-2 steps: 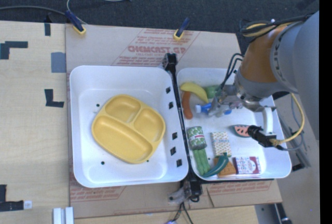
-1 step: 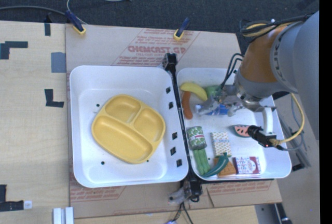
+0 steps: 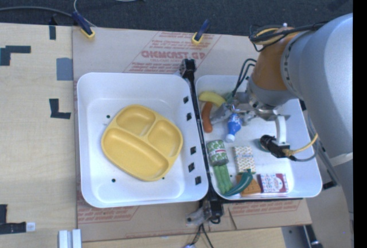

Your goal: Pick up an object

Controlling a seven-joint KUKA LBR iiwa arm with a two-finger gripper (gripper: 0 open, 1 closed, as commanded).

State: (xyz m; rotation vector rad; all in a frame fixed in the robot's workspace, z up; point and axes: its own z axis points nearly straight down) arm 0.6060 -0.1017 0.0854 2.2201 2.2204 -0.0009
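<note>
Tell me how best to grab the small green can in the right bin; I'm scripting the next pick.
Grip the green can across its round body, coming straight down. It seems to lie on its side, so its curved flanks face the fingers. The bin's divider wall sits close on one side and a patterned packet on the other, so clearance looks tight.

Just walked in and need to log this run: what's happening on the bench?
The arm reaches in from the right over the right bin, its gripper low among small items near a blue-and-white bottle, a banana and a green can. I can't tell whether anything is grasped. The left bin holds a yellow divided plate.
</note>
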